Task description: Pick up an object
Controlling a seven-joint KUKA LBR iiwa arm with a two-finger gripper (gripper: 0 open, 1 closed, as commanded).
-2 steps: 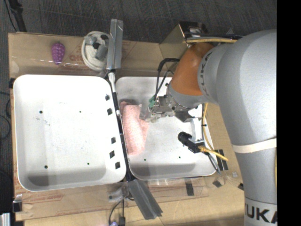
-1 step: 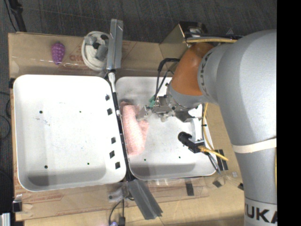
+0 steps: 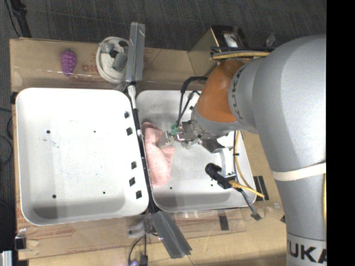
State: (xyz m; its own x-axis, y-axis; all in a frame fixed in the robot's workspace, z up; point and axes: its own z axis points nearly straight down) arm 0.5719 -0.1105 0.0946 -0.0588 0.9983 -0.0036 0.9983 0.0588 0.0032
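Pictured in the right bin (image 3: pixel 188 199), pressed against its left wall: a crumpled pink cloth (image 3: pixel 158 160). Long axis along that wall, running from the view's top to its bottom. Upper end narrow and close to the divider beside the left bin (image 3: pixel 72 148), lower end broader and leaning slightly toward the bin's middle. Upper right edge of the cloth lost beneath the gripper (image 3: pixel 178 135), so contact there impossible to judge. Just as impossible to tell whether the pincer is apart or together, masked as it is by its own wrist. Reaching in from the right, the grey arm (image 3: pixel 283 93) with its orange band, hiding much of the right bin's far and right sides. Legible low on the arm, cut by the frame's bottom: the lettering (image 3: pixel 306 252) "UKA". Beyond the bins, on brown cardboard (image 3: pixel 166 60), faint reddish print too blurred to read, with a small purple knobbly object (image 3: pixel 68 61) and a white coil (image 3: pixel 111 60) alongside.
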